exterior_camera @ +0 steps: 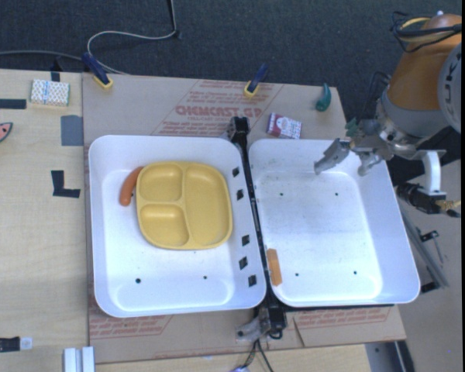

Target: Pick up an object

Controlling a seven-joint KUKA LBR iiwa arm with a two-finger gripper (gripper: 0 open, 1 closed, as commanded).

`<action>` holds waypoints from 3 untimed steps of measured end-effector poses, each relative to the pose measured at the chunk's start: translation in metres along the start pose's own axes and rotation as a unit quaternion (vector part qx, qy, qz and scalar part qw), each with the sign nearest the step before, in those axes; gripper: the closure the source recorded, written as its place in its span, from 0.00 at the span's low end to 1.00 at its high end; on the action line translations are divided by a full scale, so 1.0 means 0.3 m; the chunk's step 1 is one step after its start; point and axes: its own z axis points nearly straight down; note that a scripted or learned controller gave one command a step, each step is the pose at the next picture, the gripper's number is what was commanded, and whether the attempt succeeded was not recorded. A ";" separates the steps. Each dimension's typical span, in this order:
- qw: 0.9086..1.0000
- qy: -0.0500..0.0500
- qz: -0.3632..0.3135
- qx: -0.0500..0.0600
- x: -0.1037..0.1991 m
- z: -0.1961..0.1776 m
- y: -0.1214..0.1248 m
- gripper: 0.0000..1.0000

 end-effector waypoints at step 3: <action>1.000 0.001 0.000 0.001 0.110 0.382 0.050 0.00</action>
